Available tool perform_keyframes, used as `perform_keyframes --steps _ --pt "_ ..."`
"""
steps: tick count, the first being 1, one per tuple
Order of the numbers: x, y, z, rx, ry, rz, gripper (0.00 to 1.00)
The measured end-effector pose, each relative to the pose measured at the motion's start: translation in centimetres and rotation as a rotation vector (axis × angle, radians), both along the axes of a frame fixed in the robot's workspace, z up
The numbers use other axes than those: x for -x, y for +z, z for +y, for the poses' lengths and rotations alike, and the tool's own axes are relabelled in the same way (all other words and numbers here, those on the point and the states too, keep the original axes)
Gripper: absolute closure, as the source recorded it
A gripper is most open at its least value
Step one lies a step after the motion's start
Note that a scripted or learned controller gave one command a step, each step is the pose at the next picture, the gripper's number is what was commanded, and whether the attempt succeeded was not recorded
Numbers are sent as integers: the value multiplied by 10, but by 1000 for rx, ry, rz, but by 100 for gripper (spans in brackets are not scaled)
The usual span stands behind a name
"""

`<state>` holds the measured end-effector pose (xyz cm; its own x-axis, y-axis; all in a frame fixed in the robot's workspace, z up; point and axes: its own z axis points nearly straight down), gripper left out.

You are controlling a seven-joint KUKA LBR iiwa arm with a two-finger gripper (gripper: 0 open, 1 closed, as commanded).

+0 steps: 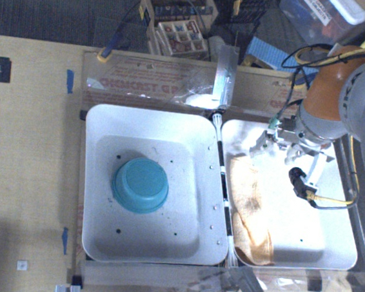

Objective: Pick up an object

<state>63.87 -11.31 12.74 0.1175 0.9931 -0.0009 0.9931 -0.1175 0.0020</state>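
- Arm (351, 82) comes in from the upper right, grey body, orange band above the wrist, bent down over the right bin (336, 252).
- Wrist sits above that bin's far end; gripper (280, 146) hangs at the upper left part of it, pointing toward the divider between the bins.
- Fingers: can't tell if spread or closed (too much metal clutter and glare there). Nothing visibly between them.
- Black connector with a yellow cable (329, 201) dangles just below the wrist, over the bin floor.
- Cloth (250, 207), tan and stained, lies crumpled along the right bin's left wall, running from near the gripper down to the near corner. Gripper is just past its far end; contact can't be judged.
- Bowl (141, 184), teal, upside down, sits left of centre in the left bin (106, 128), well apart from the arm.
- Clear plastic wrap (156, 84) lies on the bench behind the bins.
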Motion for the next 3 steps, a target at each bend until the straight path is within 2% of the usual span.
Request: perform_keyframes --steps 1,2,3 --pt "2 14 -75 2 79 -1 0" --pt "11 85 -90 1 -38 -1 0" --pt "94 21 -65 -1 -22 2 0"
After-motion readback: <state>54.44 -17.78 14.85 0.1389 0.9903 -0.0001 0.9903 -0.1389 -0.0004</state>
